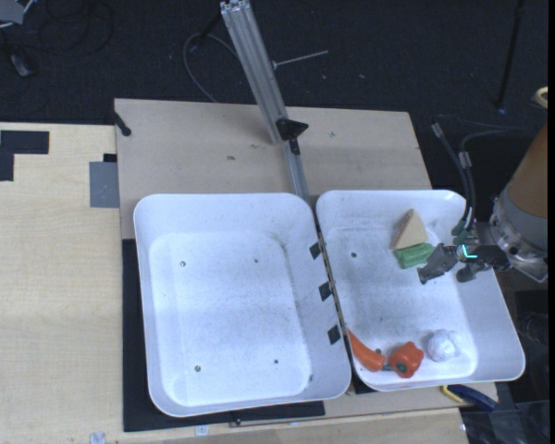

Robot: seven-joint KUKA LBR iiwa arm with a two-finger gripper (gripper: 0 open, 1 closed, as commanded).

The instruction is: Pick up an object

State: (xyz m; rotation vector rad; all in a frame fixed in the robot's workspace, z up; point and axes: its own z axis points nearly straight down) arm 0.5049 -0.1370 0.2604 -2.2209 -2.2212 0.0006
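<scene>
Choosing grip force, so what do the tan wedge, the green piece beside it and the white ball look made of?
Tan wedge: matte, probably foam or wood. Green piece: dull, likely foam or soft plastic. White ball: slightly crinkled, perhaps paper or plastic.

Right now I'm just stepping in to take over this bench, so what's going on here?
The grey arm reaches in from the right, its hand low over the right bin, beside a green block and a tan wedge. Nothing shows between its fingers, so no pick yet. An orange-red toy and a white ball lie near that bin's front edge.
</scene>
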